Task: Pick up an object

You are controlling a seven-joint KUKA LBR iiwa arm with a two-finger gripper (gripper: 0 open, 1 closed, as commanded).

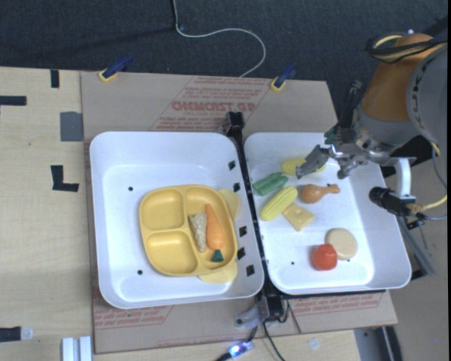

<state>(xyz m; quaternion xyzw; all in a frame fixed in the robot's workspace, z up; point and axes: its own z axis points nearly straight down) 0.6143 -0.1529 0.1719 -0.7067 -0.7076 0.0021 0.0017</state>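
Camera view: the jaws [325,160] stand apart above the right bin [376,273], near a glossy, knobbly corn cob [278,202]

Red print runs across the cardboard sheet [203,107] under the bins, just behind the left bin [109,153]. The largest line seems to read "CHEMGREAT" or something close to it, seen upside down from this camera, but the letters are too blurred to be sure. Smaller red lines sit above and below it and cannot be read. More red print shows on the cardboard's front edge, below both bins, also too small and faint to make out. Black angular marks lie on the bench [22,126] to the left; they are shapes, not letters.
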